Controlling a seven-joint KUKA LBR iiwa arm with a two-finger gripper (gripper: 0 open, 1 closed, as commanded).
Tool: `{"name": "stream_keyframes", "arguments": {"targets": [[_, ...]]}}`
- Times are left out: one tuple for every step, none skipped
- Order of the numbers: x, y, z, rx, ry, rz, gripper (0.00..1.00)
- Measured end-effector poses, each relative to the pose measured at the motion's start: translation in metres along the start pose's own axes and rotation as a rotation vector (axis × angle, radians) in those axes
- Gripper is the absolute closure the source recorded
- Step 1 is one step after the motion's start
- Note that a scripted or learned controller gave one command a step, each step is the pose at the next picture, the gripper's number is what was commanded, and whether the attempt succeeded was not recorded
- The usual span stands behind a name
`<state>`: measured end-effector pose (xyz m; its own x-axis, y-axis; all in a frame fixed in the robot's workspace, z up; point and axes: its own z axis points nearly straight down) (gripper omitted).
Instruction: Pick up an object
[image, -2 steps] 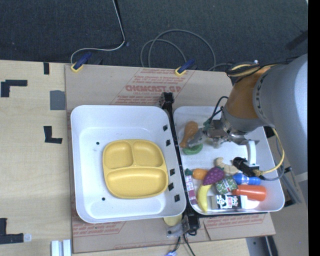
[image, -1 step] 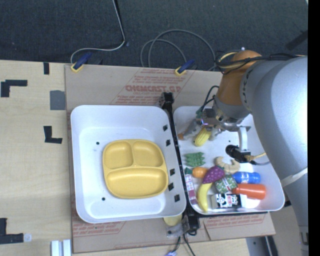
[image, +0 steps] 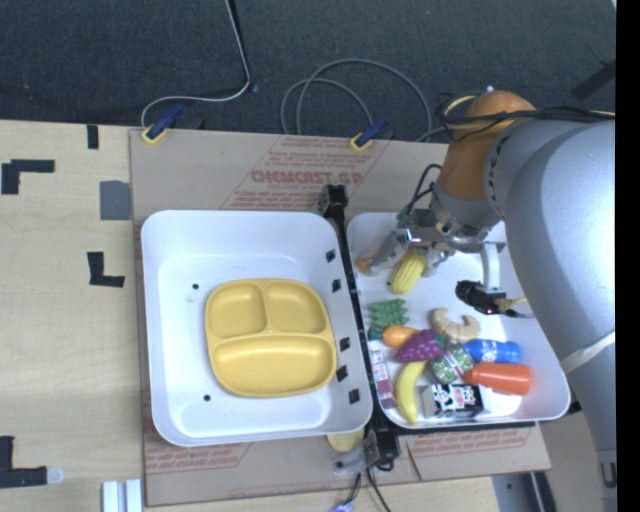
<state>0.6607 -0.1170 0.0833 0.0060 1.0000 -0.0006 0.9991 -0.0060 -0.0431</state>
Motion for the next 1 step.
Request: {"name": "stream_keyframes", "arguments": {"targets": [[0.0013,0.0030,-0.0110,-0.022,-0.006,-0.004,1.00]]}}
